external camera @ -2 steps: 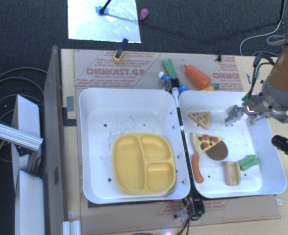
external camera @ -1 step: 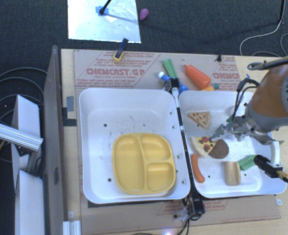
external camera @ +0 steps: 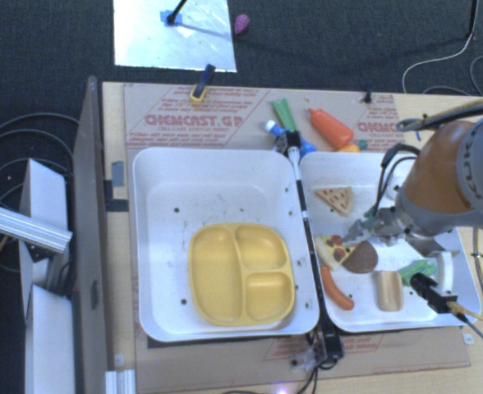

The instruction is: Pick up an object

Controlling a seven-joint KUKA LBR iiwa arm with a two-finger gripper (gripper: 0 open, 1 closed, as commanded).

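The right bin (external camera: pixel 365 161) holds several toy foods: a pizza slice (external camera: pixel 335 198) near its back, a second pizza slice (external camera: pixel 333 249) by the divider, a brown round patty (external camera: pixel 360 258), a red sausage (external camera: pixel 336 288), a tan cylinder (external camera: pixel 388 290) and a green piece (external camera: pixel 417 268). My gripper (external camera: pixel 370 226) hangs low over the middle of this bin, just above the brown patty. I see nothing held in it. The grey arm with its orange band (external camera: pixel 439 175) reaches in from the right.
A yellow divided plate (external camera: pixel 241 272) lies in the left bin (external camera: pixel 217 171). Behind the bins on the cardboard lie an orange carrot (external camera: pixel 330 129), a green and blue item (external camera: pixel 285 120) and a yellow clip (external camera: pixel 200 89). Cables run at the right edge.
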